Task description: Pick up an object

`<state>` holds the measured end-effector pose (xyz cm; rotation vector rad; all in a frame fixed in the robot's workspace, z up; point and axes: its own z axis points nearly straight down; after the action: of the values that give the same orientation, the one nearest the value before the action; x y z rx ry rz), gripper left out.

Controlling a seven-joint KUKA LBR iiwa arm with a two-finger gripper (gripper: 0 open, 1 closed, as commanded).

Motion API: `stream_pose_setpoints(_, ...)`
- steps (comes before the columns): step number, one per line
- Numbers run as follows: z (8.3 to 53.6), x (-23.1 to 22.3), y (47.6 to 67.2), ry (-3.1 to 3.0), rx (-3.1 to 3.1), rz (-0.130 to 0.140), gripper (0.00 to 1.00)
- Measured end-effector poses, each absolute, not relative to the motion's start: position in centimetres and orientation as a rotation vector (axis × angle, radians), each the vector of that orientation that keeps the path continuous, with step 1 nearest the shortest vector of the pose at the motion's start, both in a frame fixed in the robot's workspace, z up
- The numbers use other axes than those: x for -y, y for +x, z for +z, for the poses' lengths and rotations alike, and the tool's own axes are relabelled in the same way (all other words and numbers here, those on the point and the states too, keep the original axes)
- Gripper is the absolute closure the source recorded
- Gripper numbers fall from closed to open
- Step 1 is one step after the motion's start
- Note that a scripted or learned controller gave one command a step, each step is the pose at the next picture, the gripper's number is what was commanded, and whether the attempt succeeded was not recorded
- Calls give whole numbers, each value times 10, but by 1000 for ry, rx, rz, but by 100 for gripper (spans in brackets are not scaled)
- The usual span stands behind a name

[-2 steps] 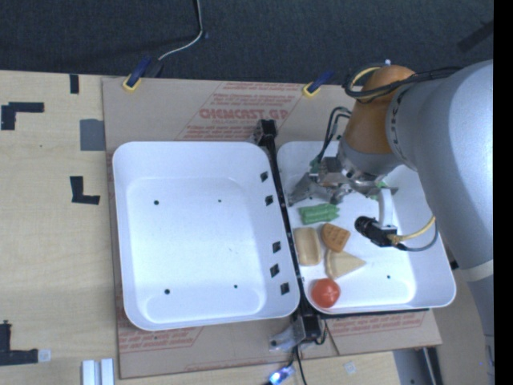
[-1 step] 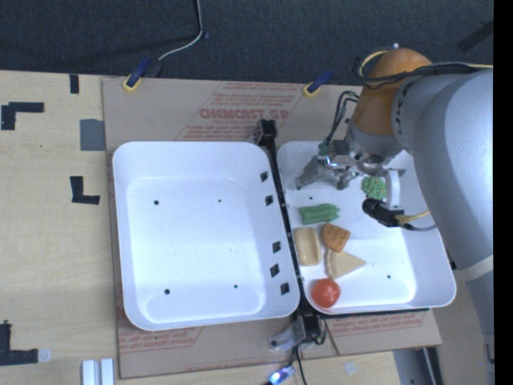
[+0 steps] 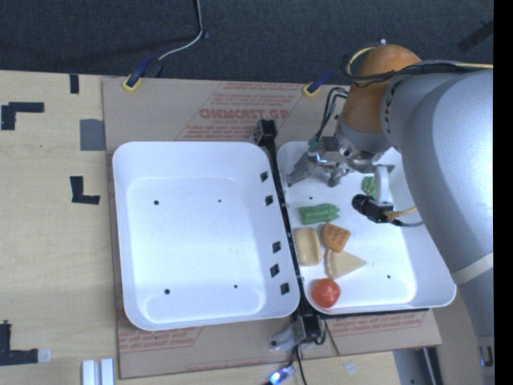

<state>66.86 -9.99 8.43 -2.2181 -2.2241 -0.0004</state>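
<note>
Below and just left of the pincer (image 3: 330, 167), in the right bin (image 3: 401, 291), lies a small cluster of what look like toy foods. Leftmost is a pale tan bread-like piece (image 3: 306, 245), lying flat; it looks light and stiff, and I would take it across its narrow width. Just below the pincer sits a green pod-shaped piece (image 3: 319, 212), long and slim, probably light plastic and a little slippery, best pinched across its middle. Farther down is a red tomato-like ball (image 3: 325, 293), round and likely to roll away from a touch. To its right lie an orange-brown chunk (image 3: 335, 237) and a cream wedge (image 3: 345, 263), both small and rigid-looking. Another green piece (image 3: 369, 186) sits to the pincer's right. The pincer hangs low over the bin's upper part; whether it is parted or closed I cannot tell, and nothing shows in its grip.
</note>
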Motion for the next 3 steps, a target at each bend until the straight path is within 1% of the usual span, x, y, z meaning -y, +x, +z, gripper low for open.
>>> stream_pose_setpoints(1,84,93,668,-2220,2223,3,0)
stream_pose_setpoints(2,300,30,671,-2221,2237,-18,0)
stream_pose_setpoints(3,298,34,669,-2219,2226,4,100)
